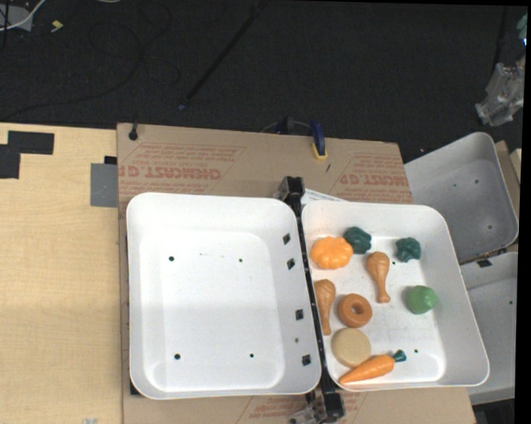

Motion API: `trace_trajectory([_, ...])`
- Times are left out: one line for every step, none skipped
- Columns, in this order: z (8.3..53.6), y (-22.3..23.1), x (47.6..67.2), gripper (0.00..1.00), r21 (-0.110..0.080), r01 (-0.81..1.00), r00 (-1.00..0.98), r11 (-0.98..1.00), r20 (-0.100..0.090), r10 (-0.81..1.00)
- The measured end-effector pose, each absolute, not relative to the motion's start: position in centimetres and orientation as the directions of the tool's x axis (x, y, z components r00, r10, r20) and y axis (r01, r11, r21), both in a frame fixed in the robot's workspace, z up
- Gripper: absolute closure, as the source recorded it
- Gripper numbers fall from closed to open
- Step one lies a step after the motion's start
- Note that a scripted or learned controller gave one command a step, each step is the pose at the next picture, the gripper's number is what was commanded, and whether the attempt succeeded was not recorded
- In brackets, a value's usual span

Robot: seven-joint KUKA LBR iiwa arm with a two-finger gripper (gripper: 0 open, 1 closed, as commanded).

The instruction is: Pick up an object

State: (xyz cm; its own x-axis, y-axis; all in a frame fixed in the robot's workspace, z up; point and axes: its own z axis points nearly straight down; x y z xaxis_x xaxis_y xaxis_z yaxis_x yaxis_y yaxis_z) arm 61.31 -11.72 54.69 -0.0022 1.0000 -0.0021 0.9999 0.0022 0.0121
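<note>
Single fixed camera above bench (pixel 47 243); looks down aslant; both bins (pixel 213 215) framed.

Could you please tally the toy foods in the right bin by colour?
Orange: 2, pumpkin and carrot
Tan/brown: 4, two drumsticks, donut, round biscuit
Dark green: 2
Light green: 1, ball
Total: 9

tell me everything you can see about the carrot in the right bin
The carrot is a toy, seemingly smooth plastic, with an orange tapered body and a small dark green top. It lies flat near the front edge of the right bin, tip pointing toward the left bin, green end up and to the right. The tan round disc sits right against its upper side; whether they touch is unclear.
</note>
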Motion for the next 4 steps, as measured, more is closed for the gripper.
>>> trace_trajectory([53.7,-17.2,63.3,1.0,-0.002,1.0,0.003,-0.003,-0.002,1.0])
trace_trajectory([51.6,-21.5,64.5,1.0,-0.003,1.0,0.001,-0.001,-0.001,1.0])
trace_trajectory([53.8,-21.1,64.5,1.0,-0.001,1.0,-0.005,0.005,-0.001,1.0])
trace_trajectory([53.7,-21.1,64.5,1.0,-0.004,1.0,-0.01,0.01,0.001,1.0])
